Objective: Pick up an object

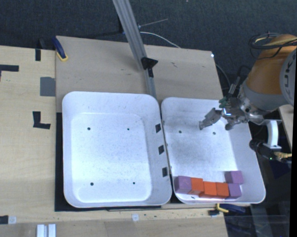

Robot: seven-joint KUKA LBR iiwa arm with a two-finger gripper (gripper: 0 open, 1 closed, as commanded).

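Camera view: gripper [218, 120] hovered over right bin [196, 147], finger state indiscernible; purple and orange blocks [209, 186] lay along near wall.

The arm [271, 72] is cut off at the right edge. The end effector [214, 121] is too small to tell its finger state. The bench [20, 134] runs off the left edge.
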